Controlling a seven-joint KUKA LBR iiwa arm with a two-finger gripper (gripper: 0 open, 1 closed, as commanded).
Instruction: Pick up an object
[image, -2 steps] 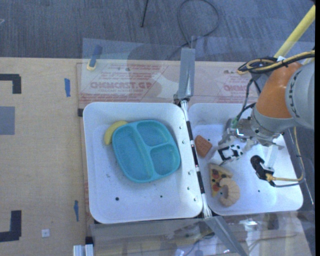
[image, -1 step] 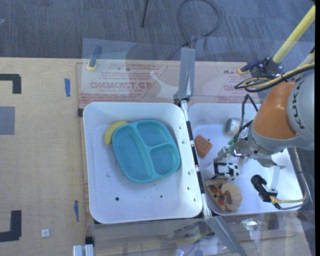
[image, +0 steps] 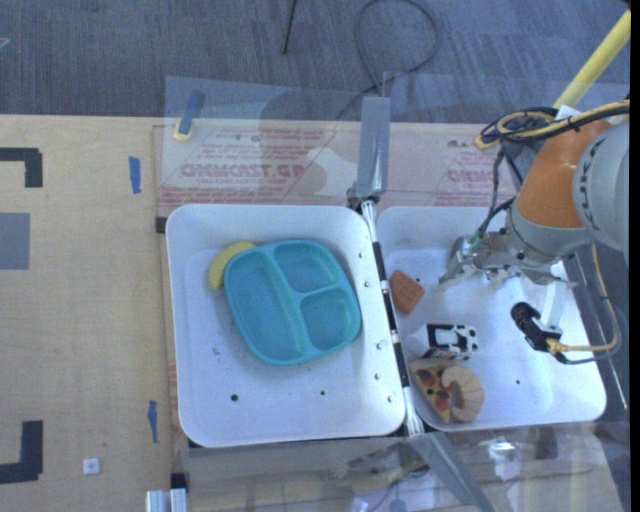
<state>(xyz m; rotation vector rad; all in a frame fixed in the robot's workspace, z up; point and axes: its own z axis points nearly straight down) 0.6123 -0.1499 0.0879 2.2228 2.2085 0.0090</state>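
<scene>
My gripper (image: 468, 262) hangs over the back part of the right bin (image: 570, 400), open with nothing between its fingers. Just to its front left lies an orange-brown toast-like piece (image: 406, 291) near the bin's left wall. A small black-and-white object (image: 452, 339) rests closer to the front. A round tan and red item (image: 451, 390) sits in the front left corner. In the left bin (image: 200, 400) a blue divided plate (image: 292, 300) lies over part of a yellow banana (image: 222, 262).
The grey arm with its orange band (image: 556, 186) reaches in from the right over the right bin. A black cable end with a yellow lead (image: 535, 328) hangs over that bin's right half. A metal divider (image: 385, 300) separates the bins.
</scene>
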